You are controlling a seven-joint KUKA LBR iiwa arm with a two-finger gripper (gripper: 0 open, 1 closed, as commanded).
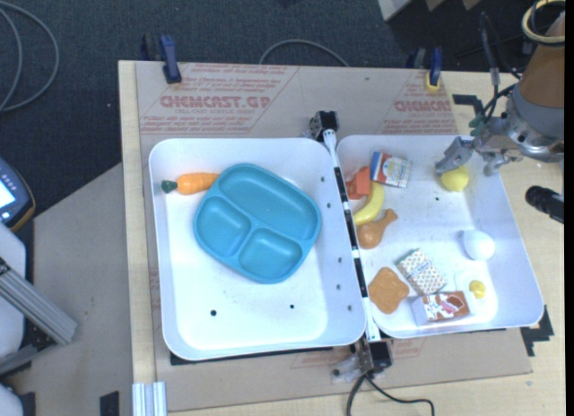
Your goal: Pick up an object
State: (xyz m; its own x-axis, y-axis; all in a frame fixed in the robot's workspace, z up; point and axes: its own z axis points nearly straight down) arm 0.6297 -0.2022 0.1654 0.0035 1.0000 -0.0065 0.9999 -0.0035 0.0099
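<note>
Pick not yet done, by my reading: nothing is lifted clear of the right-hand shallow white bin (525,266).

Two-finger gripper (473,155) is low at that bin's far right corner, fingers spread apart, no object between them. The small round yellow lemon-like object (456,179) lies on the bin floor just below the left fingertip, close to or touching it; contact cannot be resolved.

Left to do: close, then lift.

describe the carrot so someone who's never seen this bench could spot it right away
Look in the left bin, the one holding the blue plate. The carrot lies against that plate's upper left edge. It is the one orange thing there, with a small green tip.
</note>
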